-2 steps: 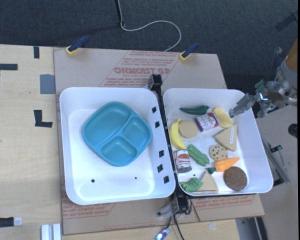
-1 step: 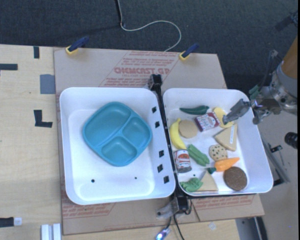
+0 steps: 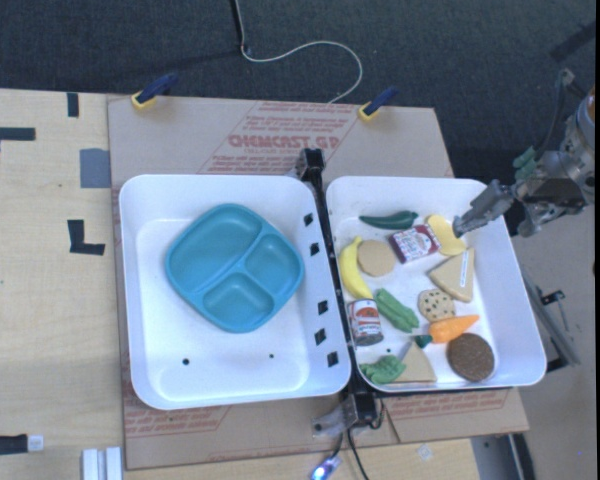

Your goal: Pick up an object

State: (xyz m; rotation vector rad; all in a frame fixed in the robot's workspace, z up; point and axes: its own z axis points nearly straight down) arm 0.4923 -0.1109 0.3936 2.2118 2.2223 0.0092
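While the gripper hovers at the right bin, its grip is unclear.
The banana lies lengthwise, top to bottom.

Glossy white plastic bins, smooth matt blue plastic tray, brown cardboard underlay.

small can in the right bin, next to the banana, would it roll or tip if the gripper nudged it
The can seems to lie on its side, so a nudge would probably roll it. The banana and green pod crowd it, likely stopping it soon. Its round wall may slip between fingers.
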